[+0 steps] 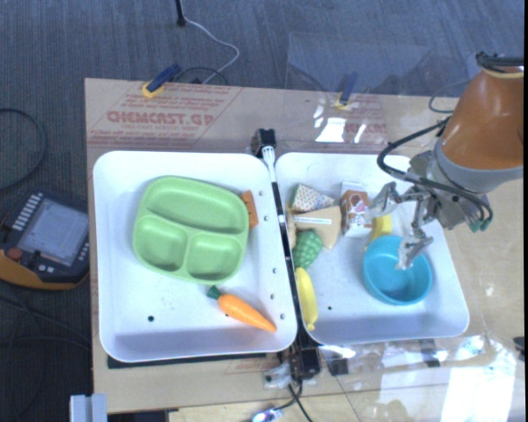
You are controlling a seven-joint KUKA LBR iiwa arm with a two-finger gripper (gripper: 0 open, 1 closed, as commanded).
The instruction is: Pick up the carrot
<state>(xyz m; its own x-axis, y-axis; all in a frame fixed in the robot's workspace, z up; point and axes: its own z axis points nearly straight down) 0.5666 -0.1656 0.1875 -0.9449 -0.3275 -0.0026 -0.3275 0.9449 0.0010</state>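
White left bin (123,236), orange carrot (245,310) with green top lying slantwise, jaws' (411,251) state unclear over blue bowl (396,275)

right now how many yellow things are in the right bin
2 that I can make out. A banana lies along the right bin's left wall, near the front. A small yellow item sits just behind the blue bowl. More could be hidden under the gripper.
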